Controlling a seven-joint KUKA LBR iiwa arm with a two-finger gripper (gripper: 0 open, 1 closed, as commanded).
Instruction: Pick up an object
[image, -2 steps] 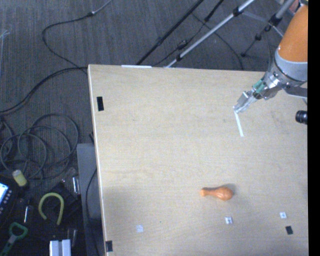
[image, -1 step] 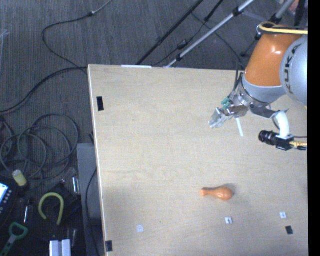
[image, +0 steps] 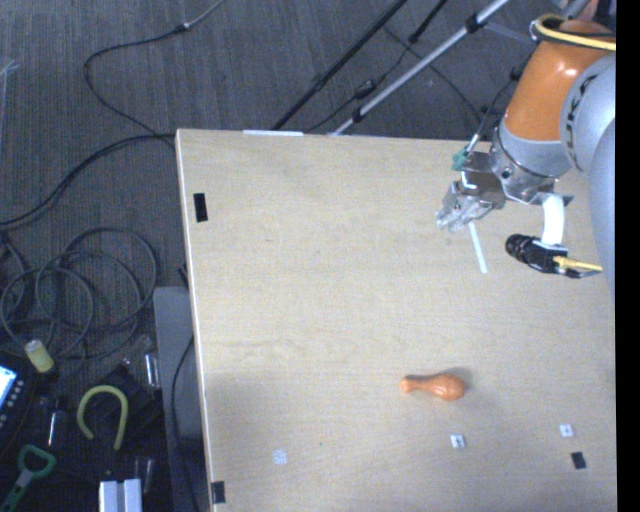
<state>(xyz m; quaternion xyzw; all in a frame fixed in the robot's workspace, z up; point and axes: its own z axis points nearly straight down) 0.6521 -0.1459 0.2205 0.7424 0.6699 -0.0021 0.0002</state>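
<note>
Camera view: one tabletop (image: 320, 300) of pale wood, one arm (image: 545, 110), one tool (image: 460, 212), one orange object (image: 435, 386).

The orange object is pear-shaped and lies on its side in the near right part of the tabletop, with its narrow end pointing toward the view's left. It sits well in from the left edge and nearer the front edge than the far one. Bare wood surrounds it on every side.

The tool hangs over the far right part of the tabletop, well apart from the orange object. Whether the tool is open or closed cannot be told at this resolution. A thin white rod (image: 478, 250) slants down just below it; it may be part of the tool or a loose item.

Surface marks counted: three small black marks (image: 200, 207), one near the far left edge, one at the near left corner and one at the near right; two small white squares (image: 457, 441), both near the front right, the closer one just beyond the orange object.

On the floor (image: 100, 100) to the left lie looped cables (image: 70, 290) and a yellow-green hook (image: 100, 410), all off the tabletop.
</note>
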